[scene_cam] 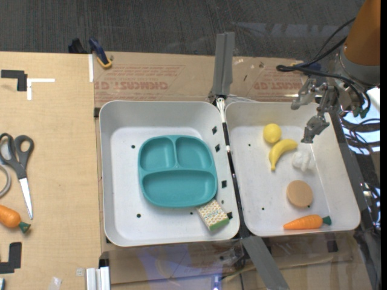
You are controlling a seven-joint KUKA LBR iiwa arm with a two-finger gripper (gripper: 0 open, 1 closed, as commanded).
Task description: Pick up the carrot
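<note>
**Carrot at the near edge, gripper at the far side of the same bin**

The carrot (304, 223) is seen lying flat in the right bin (254, 162), close to that bin's near wall and toward its right corner. The gripper (314, 125) is held over the far right part of the same bin, so the carrot lies toward the camera from it, well apart, and very slightly to the left in the view. Between the two are found a white lump (303, 159) just below the fingertips and a tan disc (299, 194) nearer the carrot. A banana (280, 151) and a lemon (272, 132) are seen to the left of the gripper.

The carrot's long axis is laid almost across the view, nearly parallel to the near wall, with the pointed end to the left and the green stub to the right. It is judged that the fingers would need to close across this axis, from the far and near sides.

Whether the gripper is wide or narrow cannot be told; nothing is seen held in it.

The carrot is orange, smooth, tapered and small, with a short green top. A second orange carrot (10, 217) is seen on the bench at the far left, outside both bins.
</note>
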